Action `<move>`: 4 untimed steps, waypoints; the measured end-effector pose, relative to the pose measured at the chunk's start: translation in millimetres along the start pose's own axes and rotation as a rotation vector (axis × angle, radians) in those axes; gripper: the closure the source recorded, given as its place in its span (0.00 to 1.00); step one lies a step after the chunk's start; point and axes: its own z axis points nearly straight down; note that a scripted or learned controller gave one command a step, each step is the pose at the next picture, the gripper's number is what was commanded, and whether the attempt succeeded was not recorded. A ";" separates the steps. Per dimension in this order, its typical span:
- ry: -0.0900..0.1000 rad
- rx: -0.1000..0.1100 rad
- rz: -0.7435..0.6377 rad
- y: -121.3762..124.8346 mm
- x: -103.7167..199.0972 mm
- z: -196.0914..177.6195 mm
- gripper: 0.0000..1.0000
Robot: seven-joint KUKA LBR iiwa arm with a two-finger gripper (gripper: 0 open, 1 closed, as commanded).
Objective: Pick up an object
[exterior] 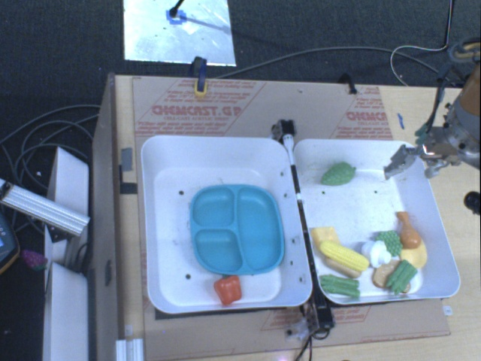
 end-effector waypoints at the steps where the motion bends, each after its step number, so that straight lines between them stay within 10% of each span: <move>1: 0.001 0.001 -0.002 -43.5 57.4 20.6 0.00; 3: 0.000 0.000 0.002 -91.0 82.3 166.4 0.00; 4: -0.001 -0.002 0.001 -18.7 38.1 106.4 0.00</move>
